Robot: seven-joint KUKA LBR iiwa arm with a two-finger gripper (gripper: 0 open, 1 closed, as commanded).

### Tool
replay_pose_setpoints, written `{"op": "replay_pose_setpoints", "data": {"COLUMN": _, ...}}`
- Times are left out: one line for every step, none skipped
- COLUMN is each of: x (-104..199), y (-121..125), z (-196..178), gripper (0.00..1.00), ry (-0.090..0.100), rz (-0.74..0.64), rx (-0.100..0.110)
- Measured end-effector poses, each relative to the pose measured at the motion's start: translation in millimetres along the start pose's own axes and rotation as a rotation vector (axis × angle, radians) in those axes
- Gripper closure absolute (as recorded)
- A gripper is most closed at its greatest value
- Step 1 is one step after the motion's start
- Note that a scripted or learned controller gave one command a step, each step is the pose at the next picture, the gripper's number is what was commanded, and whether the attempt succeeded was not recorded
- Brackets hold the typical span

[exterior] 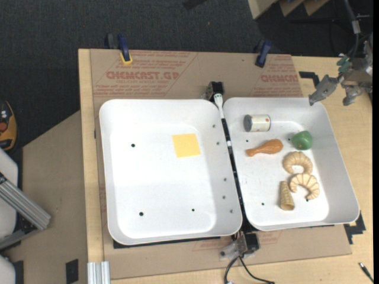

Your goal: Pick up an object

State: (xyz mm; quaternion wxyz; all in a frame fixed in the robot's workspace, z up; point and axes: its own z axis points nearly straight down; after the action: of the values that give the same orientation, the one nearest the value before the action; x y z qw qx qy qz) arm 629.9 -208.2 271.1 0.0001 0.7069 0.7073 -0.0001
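"CHEMCAST GP" on brown board

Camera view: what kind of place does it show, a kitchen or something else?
Probably a robot test bench in a lab, not a kitchen. Two white bins sit on a board fixed with clamps. The food is toy: a drumstick and croissants. A pincer hangs at the right.

Left bin: one flat yellow square, lying near centre. Right bin: small silver can on its side at top; green ball; orange drumstick lying flat; two croissants, touching; beige cone beside the lower one
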Motion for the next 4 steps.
{"op": "replay_pose_setpoints", "data": {"x": -0.1, "y": 0.7, "z": -11.2, "gripper": 1.00, "ry": -0.002, "rz": -0.001, "rx": -0.004}}
{"op": "replay_pose_setpoints", "data": {"x": 65.1, "y": 24.0, "z": -158.3, "gripper": 1.00, "ry": -0.004, "rz": -0.007, "rx": -0.019}}
{"op": "replay_pose_setpoints", "data": {"x": 116.1, "y": 16.8, "z": -274.0, "gripper": 1.00, "ry": -0.002, "rz": -0.007, "rx": -0.019}}
{"op": "replay_pose_setpoints", "data": {"x": 160.2, "y": -37.0, "z": -213.0, "gripper": 1.00, "ry": 0.002, "rz": -0.003, "rx": 0.006}}
